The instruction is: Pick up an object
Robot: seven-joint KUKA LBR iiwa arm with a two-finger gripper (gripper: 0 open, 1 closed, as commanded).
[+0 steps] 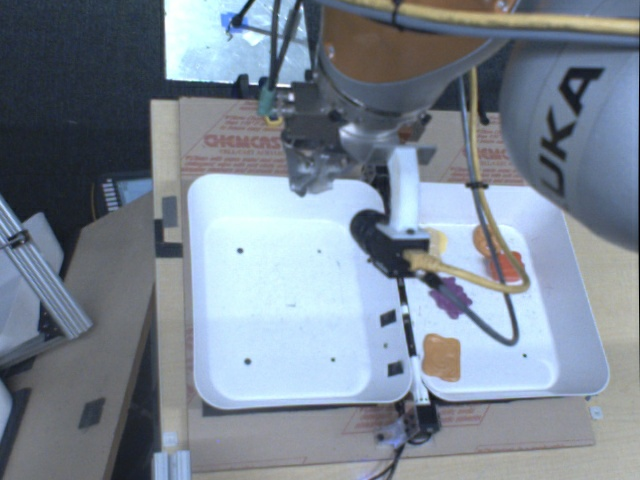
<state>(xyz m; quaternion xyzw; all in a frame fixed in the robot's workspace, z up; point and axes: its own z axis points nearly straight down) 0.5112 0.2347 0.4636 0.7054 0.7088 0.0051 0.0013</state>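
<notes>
Overhead, the grey KUKA arm [560,98] with its orange band came in from the right and hung low over the two white bins. Its pincer [318,173] sat above the far rim of the left bin [230,368], close to the divide between the two; from where I stood I could not tell its state, and nothing showed in its grip. The objects all lay in the right bin [575,363]. An orange block [442,357] rested near the front edge, just beside the divide. A purple, jagged-edged piece [453,295] lay a little farther back, and an orange-red piece [500,256] sat toward the far side, partly crossed by a yellow cable [470,276]. A dark cable [490,323] trailed across the bin floor between them. Both bins stood on a cardboard sheet [250,133] upon the bench [100,348].
</notes>
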